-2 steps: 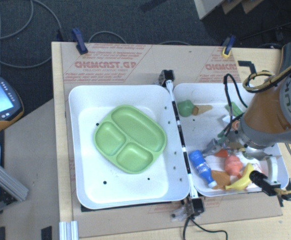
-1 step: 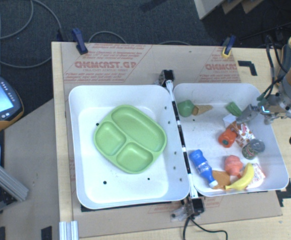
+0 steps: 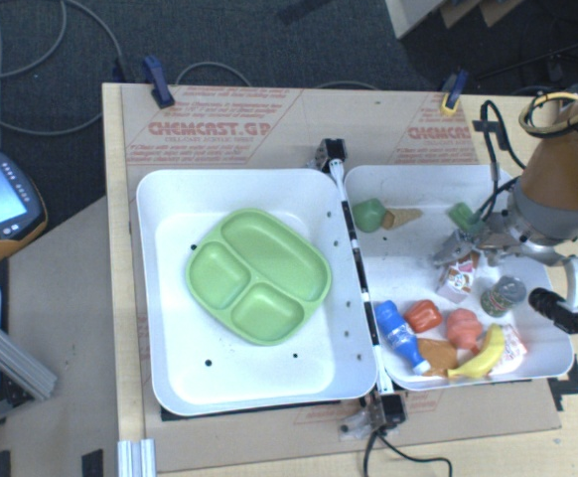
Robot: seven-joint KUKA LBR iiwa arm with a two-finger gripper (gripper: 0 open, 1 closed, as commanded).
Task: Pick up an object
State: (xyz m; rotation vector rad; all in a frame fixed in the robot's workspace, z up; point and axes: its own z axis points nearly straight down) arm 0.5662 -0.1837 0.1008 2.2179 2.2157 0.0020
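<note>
Hung low as a claw [image 3: 461, 244] in the middle of the right bin [image 3: 423, 179], reaching in on the grey arm [image 3: 552, 192] from that bin's right side. Could not tell wide from narrow, nor make out anything held. Sat just above a white-and-red carton [image 3: 458, 279], apparently touching its top. Lay close by, toward the bin's far wall: a small green block [image 3: 461, 214]; nearer the bin's far-left corner, a green ball [image 3: 368, 214] with a tan cone [image 3: 401, 218]. Stood right of the carton: a grey can [image 3: 505, 294]. Crowded the bin's near edge: a blue bottle [image 3: 396, 334], a red-orange piece [image 3: 424, 315], a banana [image 3: 478, 356]. Rested beyond the bin's left wall: the left bin [image 3: 160, 202], bearing a green divided plate [image 3: 259, 276].
</note>
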